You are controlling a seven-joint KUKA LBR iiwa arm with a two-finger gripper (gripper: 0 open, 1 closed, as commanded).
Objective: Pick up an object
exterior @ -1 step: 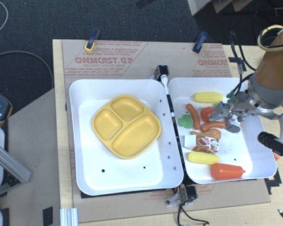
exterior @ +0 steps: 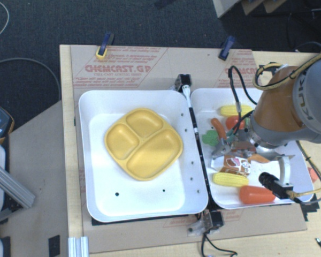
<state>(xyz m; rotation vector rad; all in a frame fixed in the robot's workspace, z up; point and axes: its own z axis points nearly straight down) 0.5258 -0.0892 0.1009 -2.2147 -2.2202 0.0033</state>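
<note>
- Two white bins: left bin, right bin.
- One yellow divided plate in the left.
- Right bin, beneath my gripper: two corn cobs, one orange carrot, one green piece.
- My grip: cannot tell.

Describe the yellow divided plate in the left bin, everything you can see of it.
The yellow plate is a rounded, squarish dish that looks like matte plastic, split by raised ridges into three compartments: two smaller ones toward the far side and one larger one nearer the camera. All three hold nothing. It lies flat and right side up, turned at an angle, around the middle of the left bin, resting on its white floor. Nothing else touches it.
</note>
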